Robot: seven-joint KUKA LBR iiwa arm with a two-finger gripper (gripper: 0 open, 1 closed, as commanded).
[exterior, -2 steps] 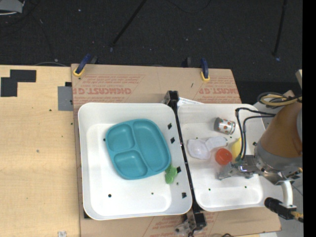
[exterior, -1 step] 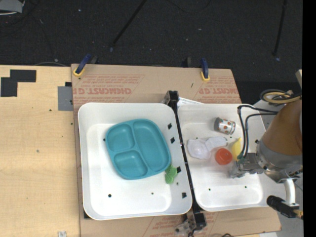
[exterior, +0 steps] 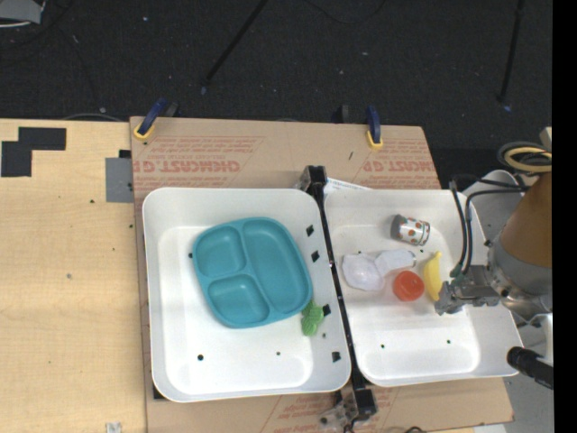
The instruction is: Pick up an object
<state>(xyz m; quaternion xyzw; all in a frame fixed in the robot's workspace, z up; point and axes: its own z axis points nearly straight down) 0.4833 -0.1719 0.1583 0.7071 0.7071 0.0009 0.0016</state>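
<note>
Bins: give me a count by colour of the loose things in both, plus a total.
Teal: 1, the divided plate
Green: 1, small piece
Silver: 1, can
Clear: 2, the plastic cups
Red-orange: 1, ball
Yellow: 1, banana
Total: 7

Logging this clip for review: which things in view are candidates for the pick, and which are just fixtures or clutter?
Pick candidates:
teal divided plate
green item
small can
clear plastic pieces
orange-red ball
yellow item
gripper, near the yellow item

Just there:
left bin
right bin
blue-and-yellow clamps
cardboard sheet

Bench (exterior: 63, 314), cardboard sheet (exterior: 270, 156) on it, w/ 2 white bins (exterior: 171, 359)
</note>
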